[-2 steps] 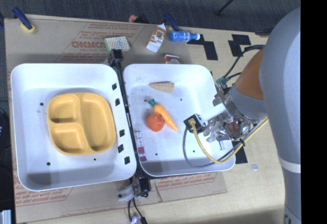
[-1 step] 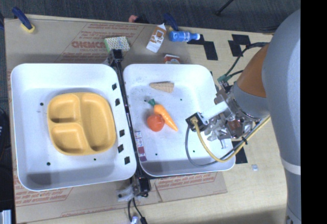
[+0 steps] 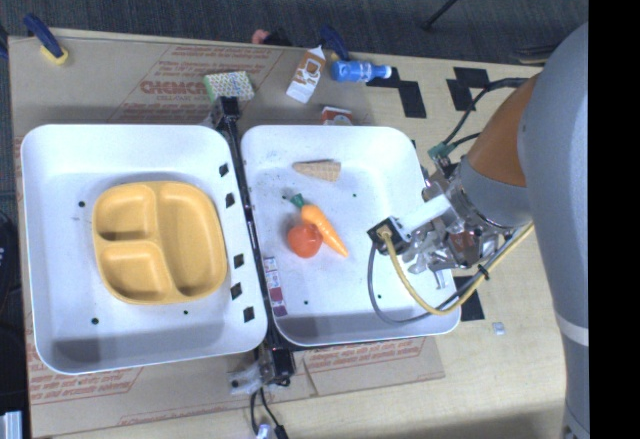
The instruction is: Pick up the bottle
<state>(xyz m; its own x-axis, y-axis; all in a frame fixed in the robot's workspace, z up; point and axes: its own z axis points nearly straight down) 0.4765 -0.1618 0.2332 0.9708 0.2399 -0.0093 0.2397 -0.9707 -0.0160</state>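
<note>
On the table behind the right bin [image 3: 400, 142] we see the blue bottle [image 3: 358, 72] lying flat, likely light, slippery, best gripped mid-body, while the gripper [image 3: 425, 252] hovers far off, jaws unreadable.

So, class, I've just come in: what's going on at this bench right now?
A grey robot arm reaches in from the right, its end effector low over the right bin's right side, with nothing visibly in its grip. The blue bottle it should pick up lies outside both bins, on the bench behind them. A carrot, a tomato and a cone-shaped piece lie in the right bin; a yellow divided plate sits in the left bin.
</note>
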